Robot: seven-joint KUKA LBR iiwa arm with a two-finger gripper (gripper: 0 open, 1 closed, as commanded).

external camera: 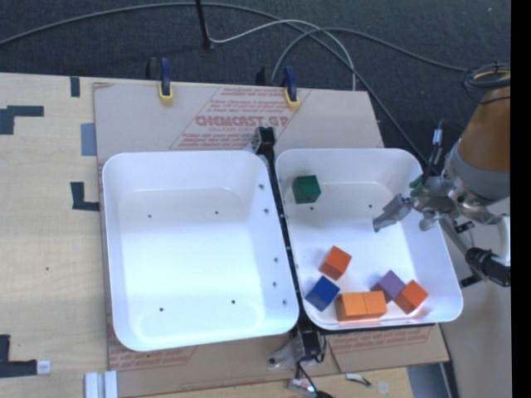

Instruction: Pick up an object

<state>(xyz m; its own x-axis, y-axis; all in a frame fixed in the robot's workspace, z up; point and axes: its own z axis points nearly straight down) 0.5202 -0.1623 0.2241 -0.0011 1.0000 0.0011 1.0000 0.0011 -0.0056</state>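
Looking down at a slant, the camera view shows two white bins side by side on a cardboard sheet clamped to the tabletop. Left bin w/ bare floor. Right bin holds the blocks: green cube near the back-left corner; orange cube mid-floor; blue cube just below it, near the divider; orange brick along the front wall, just beside the blue one; purple cube touching a second orange cube at front right. Arm comes in from the right, gripper over the right bin's back-right area, well apart from every block, nothing in it; open vs closed – can't tell.
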